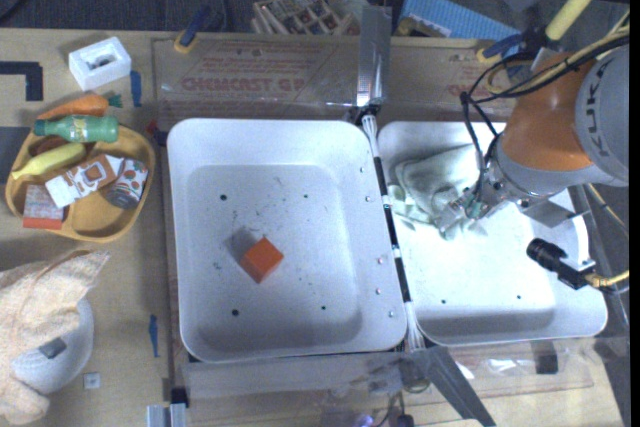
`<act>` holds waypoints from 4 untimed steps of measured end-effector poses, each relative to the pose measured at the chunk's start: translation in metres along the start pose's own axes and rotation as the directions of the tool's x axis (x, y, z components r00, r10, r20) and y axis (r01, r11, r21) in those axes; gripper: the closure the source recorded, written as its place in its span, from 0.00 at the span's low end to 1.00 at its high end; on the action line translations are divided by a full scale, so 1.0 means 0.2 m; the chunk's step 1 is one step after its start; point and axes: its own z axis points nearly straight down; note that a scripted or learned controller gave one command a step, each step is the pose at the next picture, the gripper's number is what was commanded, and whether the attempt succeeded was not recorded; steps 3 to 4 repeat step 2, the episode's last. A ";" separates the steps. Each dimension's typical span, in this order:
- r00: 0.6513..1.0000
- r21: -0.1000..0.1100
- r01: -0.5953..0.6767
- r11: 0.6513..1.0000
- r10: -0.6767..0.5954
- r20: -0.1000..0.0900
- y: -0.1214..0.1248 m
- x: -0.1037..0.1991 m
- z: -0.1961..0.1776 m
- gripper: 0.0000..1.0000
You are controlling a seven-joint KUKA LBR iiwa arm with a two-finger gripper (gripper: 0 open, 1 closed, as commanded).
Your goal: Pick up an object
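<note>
Right now gripper [462,207] sits low in right bin [500,315], touching pale cloth [425,177]. Grip hidden, cannot tell. Orange block [263,259] lies alone in left bin [200,165]. Best: pinch thick fold, lift straight, slow.

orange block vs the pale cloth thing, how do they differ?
The orange block lies in the left bin; the pale cloth lies in the right bin.
The block is a small, solid, sharp-edged cube; the cloth is larger, crumpled and shapeless.
The block sits alone, far from the arm; the cloth has the gripper down at its edge. Whether it is grasped cannot be told.
Both rest on a white bin floor.
</note>
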 end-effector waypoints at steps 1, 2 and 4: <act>0.980 0.015 -0.198 0.980 0.198 -0.005 0.61 0.15 -0.41 1.00; 0.993 0.014 -0.116 0.993 0.116 -0.005 0.49 -0.12 -0.61 1.00; 0.993 0.014 -0.116 0.993 0.116 -0.005 0.49 -0.12 -0.61 1.00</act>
